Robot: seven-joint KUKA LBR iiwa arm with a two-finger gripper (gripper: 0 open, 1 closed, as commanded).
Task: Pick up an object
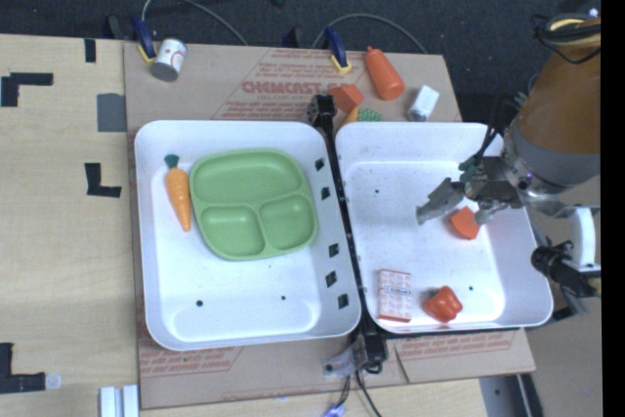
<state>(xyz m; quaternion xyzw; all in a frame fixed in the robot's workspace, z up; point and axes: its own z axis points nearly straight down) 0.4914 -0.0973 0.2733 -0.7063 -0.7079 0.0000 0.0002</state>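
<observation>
Grey arm with the orange band reaching in from the right, its upper part cut off at the frame edge, wrist bulk masking part of the right white bin. Two-finger gripper low over that bin, dark and blurry; one finger poking out leftward, the other lost in shadow against the wrist. Jaws look spread apart, nothing clamped between them.

Small orange rounded object lying on the bin floor just below the jaws, near touching the fingertips, partly shaded by them; exact shape hard to make out. Not gripped.

Further below the jaws, near the front wall: a red lumpy toy, and left of it a small flat white-and-red packet.

Far left of the jaws, in the left white bin: a green divided plastic plate with an orange toy carrot beside it.

Above the jaws, outside the bins on the cardboard: an orange bottle-shaped toy and a small white block.
</observation>
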